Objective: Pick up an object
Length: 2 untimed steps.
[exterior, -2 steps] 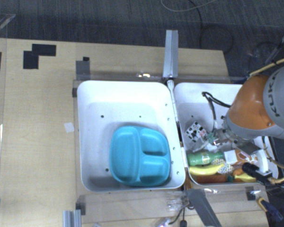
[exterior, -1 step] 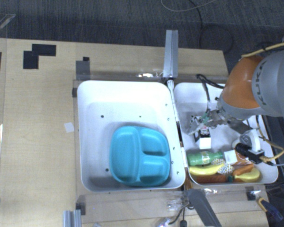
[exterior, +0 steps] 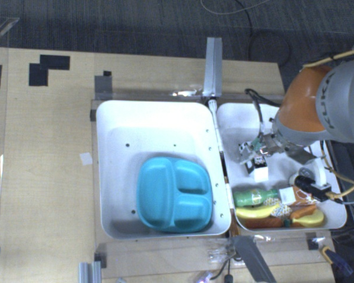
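Gripper [exterior: 255,155] low in right white bin [exterior: 236,119], far of green bottle [exterior: 255,197]; finger state indiscernible. Blue plastic divided tray [exterior: 176,193] in left bin [exterior: 124,128].

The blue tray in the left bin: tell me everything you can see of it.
The blue tray is a smooth, light-blue dish, plastic by its look, with rounded corners. Raised ridges split it into three compartments: one long one on the left and two smaller ones on the right. It lies flat, right side up, slightly turned, on the floor of the left bin, toward the near right corner. Nothing lies in it, and it looks to sit close against the bin's right wall.
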Motion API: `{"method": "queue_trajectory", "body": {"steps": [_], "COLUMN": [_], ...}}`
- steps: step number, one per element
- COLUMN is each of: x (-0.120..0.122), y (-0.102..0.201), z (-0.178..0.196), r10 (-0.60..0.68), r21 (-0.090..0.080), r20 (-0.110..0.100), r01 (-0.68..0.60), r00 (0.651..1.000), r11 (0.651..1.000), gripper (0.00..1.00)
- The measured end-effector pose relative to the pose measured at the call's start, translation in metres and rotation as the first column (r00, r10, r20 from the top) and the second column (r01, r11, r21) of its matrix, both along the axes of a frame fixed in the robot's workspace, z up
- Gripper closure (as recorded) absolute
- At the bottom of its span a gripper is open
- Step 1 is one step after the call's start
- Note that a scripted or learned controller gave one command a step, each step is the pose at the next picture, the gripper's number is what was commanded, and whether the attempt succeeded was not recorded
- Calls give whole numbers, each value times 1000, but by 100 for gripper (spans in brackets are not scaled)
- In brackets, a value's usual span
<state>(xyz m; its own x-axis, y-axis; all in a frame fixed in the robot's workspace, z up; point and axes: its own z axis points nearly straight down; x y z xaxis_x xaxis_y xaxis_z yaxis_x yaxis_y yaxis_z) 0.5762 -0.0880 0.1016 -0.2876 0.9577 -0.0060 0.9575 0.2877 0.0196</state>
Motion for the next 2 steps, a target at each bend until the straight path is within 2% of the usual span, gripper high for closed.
{"method": "queue_trajectory", "body": {"steps": [1,2], "x": [6,8], "y": [58,59], "z": [113,124], "r10": [5,12], "r21": [0,-1], "r20": [-14,-9], "r01": [-5,-12], "r00": [1000,1000], "r11": [1000,1000], "gripper": [100,100]}}
